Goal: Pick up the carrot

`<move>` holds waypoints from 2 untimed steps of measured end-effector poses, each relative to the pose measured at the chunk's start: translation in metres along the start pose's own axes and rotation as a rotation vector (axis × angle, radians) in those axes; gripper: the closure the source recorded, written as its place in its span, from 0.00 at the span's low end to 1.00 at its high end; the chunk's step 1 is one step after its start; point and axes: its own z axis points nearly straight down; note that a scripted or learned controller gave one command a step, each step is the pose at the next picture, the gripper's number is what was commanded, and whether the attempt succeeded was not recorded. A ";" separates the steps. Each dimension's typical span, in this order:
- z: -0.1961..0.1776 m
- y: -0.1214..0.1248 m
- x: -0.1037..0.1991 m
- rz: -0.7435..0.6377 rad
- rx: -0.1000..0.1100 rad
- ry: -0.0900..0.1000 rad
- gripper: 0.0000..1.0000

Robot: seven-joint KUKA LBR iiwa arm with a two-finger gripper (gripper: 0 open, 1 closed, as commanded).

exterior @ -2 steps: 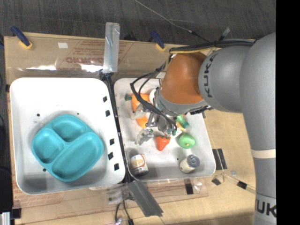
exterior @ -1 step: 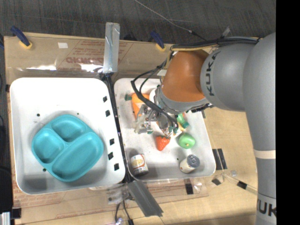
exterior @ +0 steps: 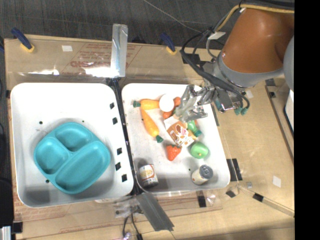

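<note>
The carrot (exterior: 150, 123) is orange with a green tip at its near end. It lies slanted in the left part of the right bin (exterior: 220, 149). A shorter yellow-orange vegetable (exterior: 148, 104) with a green tip touches its far end. My gripper (exterior: 186, 110) hangs over the middle of that bin, to the right of the carrot and apart from it. It sits just above a small printed carton (exterior: 180, 133) and beside a white egg (exterior: 166, 103).
Also in the right bin are a strawberry (exterior: 173, 152), a green apple (exterior: 199, 150), a brown can (exterior: 147, 174), a grey-topped tin (exterior: 203, 173) and a small green piece (exterior: 193, 129). The left bin (exterior: 20, 104) holds a teal divided plate (exterior: 71, 157).
</note>
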 end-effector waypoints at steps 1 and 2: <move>-0.095 -0.006 0.039 -0.107 0.000 0.002 1.00; -0.151 -0.060 0.051 -0.167 -0.003 0.009 1.00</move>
